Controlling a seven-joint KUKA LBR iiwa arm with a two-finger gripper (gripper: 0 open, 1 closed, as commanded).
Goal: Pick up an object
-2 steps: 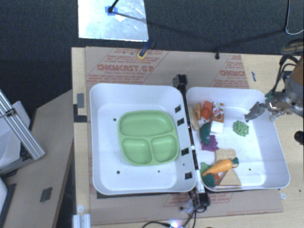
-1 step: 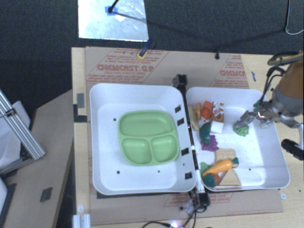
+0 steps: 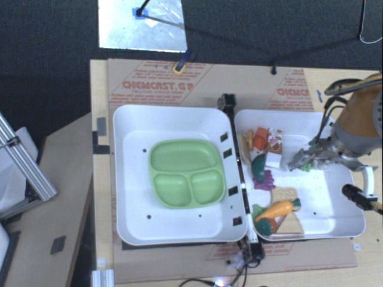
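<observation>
The right bin point(image 3: 335, 217) holds several toy foods. An orange-red piece point(image 3: 260, 139) and a white carton point(image 3: 274, 143) lie at its back left. A dark green vegetable point(image 3: 258, 166) and purple grapes point(image 3: 265, 180) sit below them. A carrot point(image 3: 277, 209) rests between two bread slices point(image 3: 283, 194) near the front left. My gripper point(image 3: 297, 161) hangs low over the middle of this bin, pointing left. A small green piece point(image 3: 307, 167) lies right at its tip. Whether it touches that piece is unclear.
The left bin point(image 3: 131, 160) holds a light green divided plate point(image 3: 185, 173). A black divider with clips point(image 3: 236, 172) runs between the two bins. The arm, with its orange band point(image 3: 361, 115), crosses the right bin's right rim. A shiny metal sheet point(image 3: 142, 17) lies beyond the bench.
</observation>
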